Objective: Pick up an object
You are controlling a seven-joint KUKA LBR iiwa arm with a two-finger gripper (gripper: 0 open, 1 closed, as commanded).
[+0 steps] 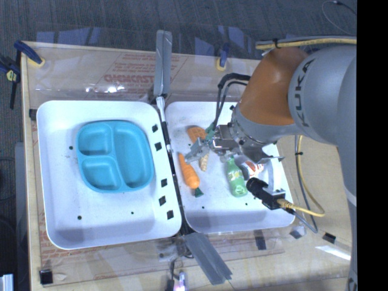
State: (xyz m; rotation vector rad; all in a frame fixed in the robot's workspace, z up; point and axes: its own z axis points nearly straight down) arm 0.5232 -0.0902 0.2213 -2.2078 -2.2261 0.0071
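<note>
In the right-hand bin, the gripper is down low among the clutter, parked right by a small pale corn-looking piece and an orange lump just above it. Honestly can't tell how wide the jaws are or whether anything's actually between them, it's all too small and jumbled there. So I'd call the pick not done yet: nothing looks lifted, everything seems to lie on the bin floor. Other candidates: a toy carrot lying just left of the tool near the divider, and a green bottle partly under the wrist. What's left is closing on something and raising it clear.

The left bin has a blue divided tray sitting in it, well apart from the action. Both bins sit on a light wooden surface with a clear sheet under them, blue clamps at the far left edge, and dark carpet beyond. A yellow cable loops off the arm.
</note>
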